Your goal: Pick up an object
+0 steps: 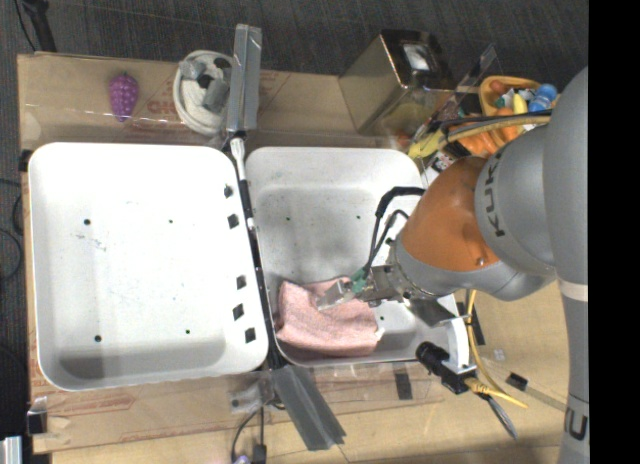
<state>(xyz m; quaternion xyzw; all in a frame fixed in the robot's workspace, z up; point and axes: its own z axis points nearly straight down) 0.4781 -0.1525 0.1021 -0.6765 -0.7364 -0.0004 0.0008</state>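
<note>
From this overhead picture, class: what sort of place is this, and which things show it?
Probably a robotics lab bench for pick-up trials: a grey and orange arm reaches over two white bins, its gripper above a pink cloth.

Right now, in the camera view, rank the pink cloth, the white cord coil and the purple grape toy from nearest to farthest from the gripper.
1. Pink cloth: under the gripper, right bin's near edge.
2. White cord coil: on the bench beyond the bins, by the divider.
3. Purple grape toy: bench, far left.
</note>
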